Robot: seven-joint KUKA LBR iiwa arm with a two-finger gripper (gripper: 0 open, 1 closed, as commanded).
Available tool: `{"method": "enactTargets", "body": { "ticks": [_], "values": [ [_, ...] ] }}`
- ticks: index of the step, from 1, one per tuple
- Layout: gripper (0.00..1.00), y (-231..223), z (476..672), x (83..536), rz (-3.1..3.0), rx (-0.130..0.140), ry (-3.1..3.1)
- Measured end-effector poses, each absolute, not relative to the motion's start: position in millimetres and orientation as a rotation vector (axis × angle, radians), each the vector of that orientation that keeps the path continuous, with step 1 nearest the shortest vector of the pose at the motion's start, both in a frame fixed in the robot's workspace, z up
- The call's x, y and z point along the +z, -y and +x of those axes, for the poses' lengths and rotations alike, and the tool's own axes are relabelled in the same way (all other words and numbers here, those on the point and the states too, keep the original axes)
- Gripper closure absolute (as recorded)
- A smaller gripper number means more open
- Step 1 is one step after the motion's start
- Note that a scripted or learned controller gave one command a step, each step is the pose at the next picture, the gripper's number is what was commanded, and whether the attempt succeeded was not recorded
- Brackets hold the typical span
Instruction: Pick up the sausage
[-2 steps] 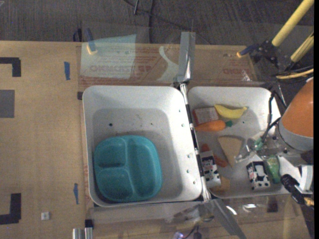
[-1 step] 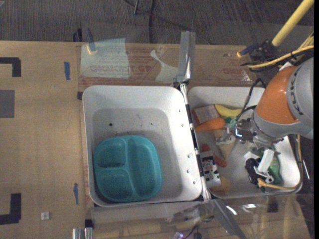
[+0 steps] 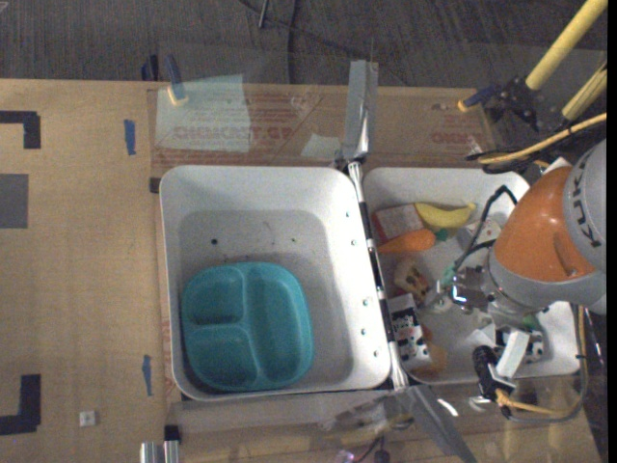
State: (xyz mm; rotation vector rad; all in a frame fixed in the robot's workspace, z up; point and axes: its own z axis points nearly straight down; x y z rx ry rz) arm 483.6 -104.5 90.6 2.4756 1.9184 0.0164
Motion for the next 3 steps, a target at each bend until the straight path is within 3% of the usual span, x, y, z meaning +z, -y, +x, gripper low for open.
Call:
{"method": "enactTargets", "body": {
  "ticks": [1,2,3],
  "values": [
    [0.0,107,542.6,90,2.793,0.007,-1.423],
    [0.0,105,538.7,90,2.803,0.013,-1.4],
    [1.0,106,537.8,100,2.801,0.006,-1.401]
  ]
}}
